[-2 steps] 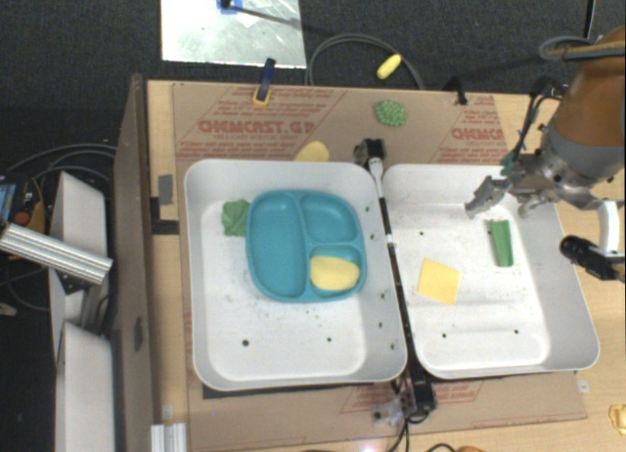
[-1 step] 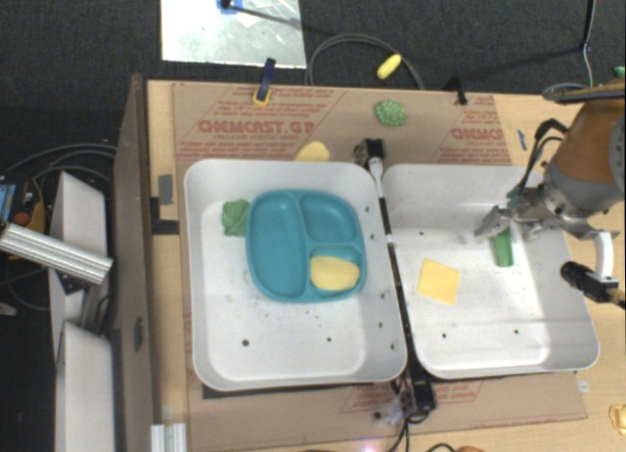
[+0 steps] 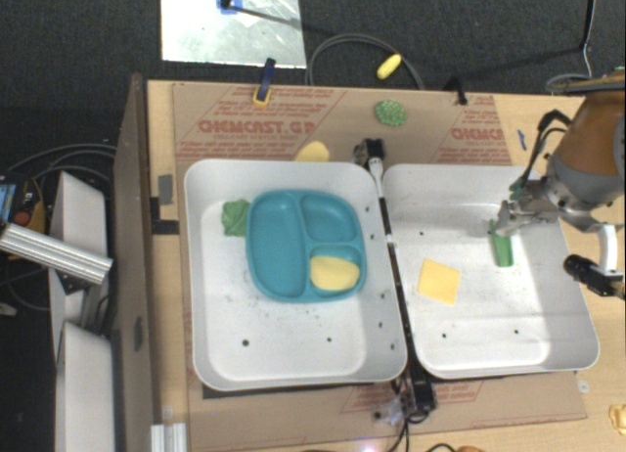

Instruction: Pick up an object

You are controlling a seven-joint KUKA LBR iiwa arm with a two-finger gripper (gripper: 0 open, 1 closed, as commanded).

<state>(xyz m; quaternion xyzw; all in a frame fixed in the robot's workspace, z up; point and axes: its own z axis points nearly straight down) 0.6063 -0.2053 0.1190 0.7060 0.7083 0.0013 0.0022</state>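
Right bin (image 3: 548, 342): green block (image 3: 503, 249) near far-right rim.

In the right bin (image 3: 548, 342), the gripper (image 3: 506, 230) sits over a green block (image 3: 503, 250), seemingly touching its top, with a yellow square (image 3: 438, 282) nearby.

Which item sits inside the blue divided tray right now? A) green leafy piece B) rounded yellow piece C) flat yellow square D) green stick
B: the rounded yellow piece lies in the lower right compartment of the blue tray in the left bin; the yellow square and green stick are in the right bin, and the green leafy piece lies outside the tray at its left edge.
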